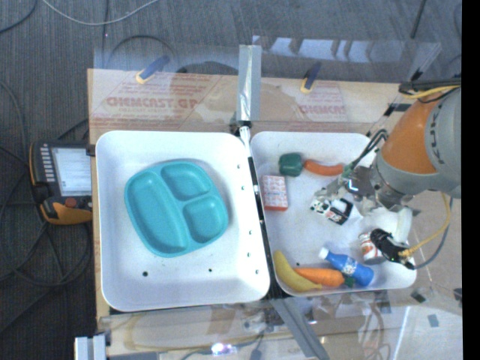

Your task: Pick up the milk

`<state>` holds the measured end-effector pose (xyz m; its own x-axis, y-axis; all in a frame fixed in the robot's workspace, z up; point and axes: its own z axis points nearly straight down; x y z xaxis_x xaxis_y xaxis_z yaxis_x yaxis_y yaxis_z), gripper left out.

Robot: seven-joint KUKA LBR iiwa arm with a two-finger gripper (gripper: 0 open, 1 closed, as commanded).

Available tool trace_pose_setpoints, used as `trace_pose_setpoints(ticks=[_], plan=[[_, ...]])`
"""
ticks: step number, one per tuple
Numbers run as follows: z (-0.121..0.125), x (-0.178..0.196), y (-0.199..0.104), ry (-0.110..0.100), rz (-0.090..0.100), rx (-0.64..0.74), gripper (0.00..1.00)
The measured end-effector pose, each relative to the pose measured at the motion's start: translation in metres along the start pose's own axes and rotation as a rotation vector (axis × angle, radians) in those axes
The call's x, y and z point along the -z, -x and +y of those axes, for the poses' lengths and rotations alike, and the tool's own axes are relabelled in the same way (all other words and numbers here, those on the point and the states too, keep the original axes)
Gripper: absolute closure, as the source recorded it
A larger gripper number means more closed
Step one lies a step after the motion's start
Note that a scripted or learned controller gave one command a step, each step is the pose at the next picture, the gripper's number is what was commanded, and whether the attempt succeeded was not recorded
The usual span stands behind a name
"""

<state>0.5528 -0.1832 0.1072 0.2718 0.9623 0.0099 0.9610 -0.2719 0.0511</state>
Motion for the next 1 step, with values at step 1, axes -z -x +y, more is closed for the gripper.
trace_pose_setpoints(ticks=[1], plan=[[0.0038, 0.0149, 0.0054, 0.01, -0.01, -0.002, 1.0]])
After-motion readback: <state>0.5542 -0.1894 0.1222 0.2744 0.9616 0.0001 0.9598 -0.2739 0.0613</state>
